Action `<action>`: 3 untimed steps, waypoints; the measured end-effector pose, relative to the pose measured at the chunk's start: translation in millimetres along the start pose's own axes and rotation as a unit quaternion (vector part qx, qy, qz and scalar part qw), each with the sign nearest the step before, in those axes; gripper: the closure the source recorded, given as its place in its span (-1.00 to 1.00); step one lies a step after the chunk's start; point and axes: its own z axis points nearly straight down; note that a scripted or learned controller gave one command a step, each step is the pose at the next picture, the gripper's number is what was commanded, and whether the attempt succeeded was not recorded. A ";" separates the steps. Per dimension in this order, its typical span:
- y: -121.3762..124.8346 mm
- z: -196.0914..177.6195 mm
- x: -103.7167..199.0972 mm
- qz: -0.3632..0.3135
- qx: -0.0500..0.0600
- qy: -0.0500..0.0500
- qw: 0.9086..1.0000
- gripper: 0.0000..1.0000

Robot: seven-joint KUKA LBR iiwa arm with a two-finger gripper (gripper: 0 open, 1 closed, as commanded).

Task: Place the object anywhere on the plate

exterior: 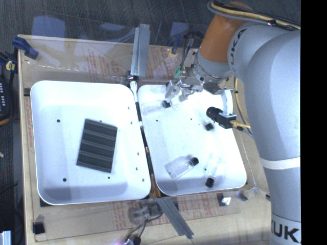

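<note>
Three clear vials with black caps, all lying in the right bin [231, 180]: one [152, 107] at the far left corner, close under the jaws; one [180, 167] on its side near the front wall, cap toward the right; one [213, 171] just right of it, cap toward the front. None on the plate [96, 145]. Dark, ribbed, rectangular, lying flat near the middle of the left bin [51, 98], well apart from every vial, with the divider between the bins in the way. Jaws low over the right bin's far edge, pointing toward the nearest vial's cap; cannot tell how far open, nor whether anything sits between them. Grey arm [276, 91] with orange band reaching in from the right, covering the worktop [76, 60] on that side.
</note>
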 end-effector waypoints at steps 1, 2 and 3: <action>4.8 -4.1 49.5 -0.064 0.002 0.000 0.998 1.00; -44.4 -3.9 141.2 -0.014 0.001 -0.002 1.000 1.00; -114.4 -3.3 167.2 -0.069 0.001 -0.001 0.998 1.00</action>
